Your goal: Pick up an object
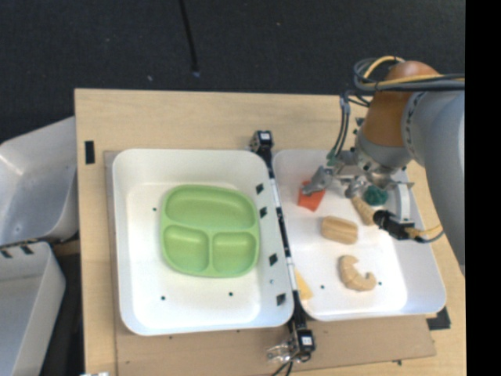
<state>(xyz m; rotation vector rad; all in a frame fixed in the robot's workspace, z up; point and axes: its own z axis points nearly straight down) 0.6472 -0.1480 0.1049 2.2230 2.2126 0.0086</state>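
Note:
My gripper point(338, 186) hangs low over the back of the right bin point(415, 288), its fingers spread open and nothing between them. One grey finger point(317, 183) ends just above an orange-red block point(311, 200). A tan cylinder-like piece point(362, 210) lies under the other side of the hand, partly hidden. In front of the gripper lie a tan bread-loaf shape point(339, 229) and a croissant-shaped piece point(356, 273). A small yellow wedge point(302, 288) rests against the bin's left wall.
The left bin point(133, 288) holds a green divided plate point(210, 229). A black-clipped divider point(275, 218) runs between the bins. The arm's orange band point(387, 116) and its cables rise over the right bin's back right corner.

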